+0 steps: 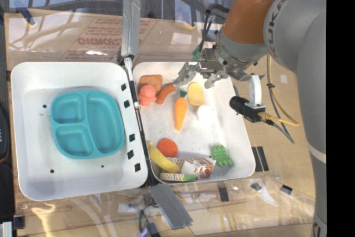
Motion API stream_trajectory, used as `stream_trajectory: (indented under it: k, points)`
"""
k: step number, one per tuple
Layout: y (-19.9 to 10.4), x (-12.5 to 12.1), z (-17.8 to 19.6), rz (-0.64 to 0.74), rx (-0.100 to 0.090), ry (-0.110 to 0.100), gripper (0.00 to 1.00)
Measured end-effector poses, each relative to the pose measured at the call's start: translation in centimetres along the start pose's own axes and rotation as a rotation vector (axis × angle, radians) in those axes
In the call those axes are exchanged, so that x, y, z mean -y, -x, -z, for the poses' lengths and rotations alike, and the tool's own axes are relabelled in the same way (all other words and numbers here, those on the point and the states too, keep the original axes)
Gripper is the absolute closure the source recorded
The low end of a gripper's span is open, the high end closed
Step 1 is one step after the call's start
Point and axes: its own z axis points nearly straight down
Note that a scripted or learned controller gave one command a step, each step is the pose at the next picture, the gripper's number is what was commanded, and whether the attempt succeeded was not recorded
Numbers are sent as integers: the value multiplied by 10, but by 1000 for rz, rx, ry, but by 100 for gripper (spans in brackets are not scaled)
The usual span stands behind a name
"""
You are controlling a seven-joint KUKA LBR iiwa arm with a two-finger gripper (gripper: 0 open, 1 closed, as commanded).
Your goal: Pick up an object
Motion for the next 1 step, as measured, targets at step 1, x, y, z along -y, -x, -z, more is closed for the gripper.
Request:
stream_trajectory:
  k: [1]
  points:
    - [24, -9, -85, 163, 0, 0, 0]
